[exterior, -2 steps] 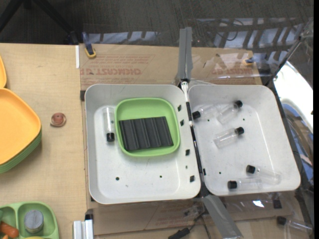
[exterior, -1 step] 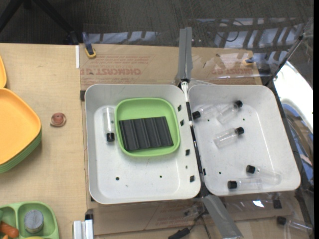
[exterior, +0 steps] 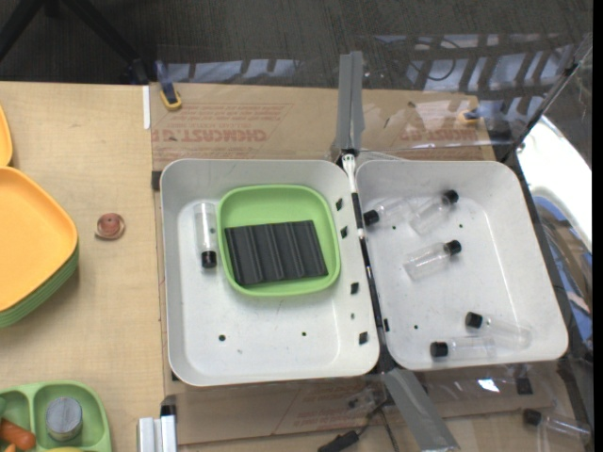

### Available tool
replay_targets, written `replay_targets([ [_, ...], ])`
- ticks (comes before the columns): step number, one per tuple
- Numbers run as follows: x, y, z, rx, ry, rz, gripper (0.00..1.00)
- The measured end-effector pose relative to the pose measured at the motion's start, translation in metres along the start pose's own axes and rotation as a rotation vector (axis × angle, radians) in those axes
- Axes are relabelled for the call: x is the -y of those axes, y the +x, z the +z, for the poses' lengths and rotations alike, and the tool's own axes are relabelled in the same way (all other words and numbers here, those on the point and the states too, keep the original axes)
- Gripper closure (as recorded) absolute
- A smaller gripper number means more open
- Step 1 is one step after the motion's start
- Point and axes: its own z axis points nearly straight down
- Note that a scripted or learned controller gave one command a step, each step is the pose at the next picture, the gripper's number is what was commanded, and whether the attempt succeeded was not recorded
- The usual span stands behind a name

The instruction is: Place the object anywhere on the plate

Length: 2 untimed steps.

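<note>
A square green plate (exterior: 275,197) lies in the upper middle of the left bin (exterior: 273,351). On it rests a dark grey ribbed slab (exterior: 276,251) that covers most of the plate's floor. Just left of the plate, on the bin floor, lies a clear vial (exterior: 205,234) with a black cap at its near end. The right bin (exterior: 513,271) holds several more clear vials with black caps. One is near the top (exterior: 431,210), one in the middle (exterior: 429,260), and two lie by the front right corner (exterior: 464,347).
Stacked orange plates (exterior: 28,243) sit on the wooden bench at far left, with a small reddish knob (exterior: 110,225) beside them. A green compartment tray (exterior: 47,420) occupies the bottom left corner. A grey metal post (exterior: 350,102) stands behind the seam between the bins.
</note>
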Motion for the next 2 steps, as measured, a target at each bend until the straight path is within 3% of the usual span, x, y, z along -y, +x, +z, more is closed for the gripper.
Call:
replay_targets([
  [2, -0.0002, -0.0003, -0.0001, -0.001, 0.000, 0.131, 0.00],
])
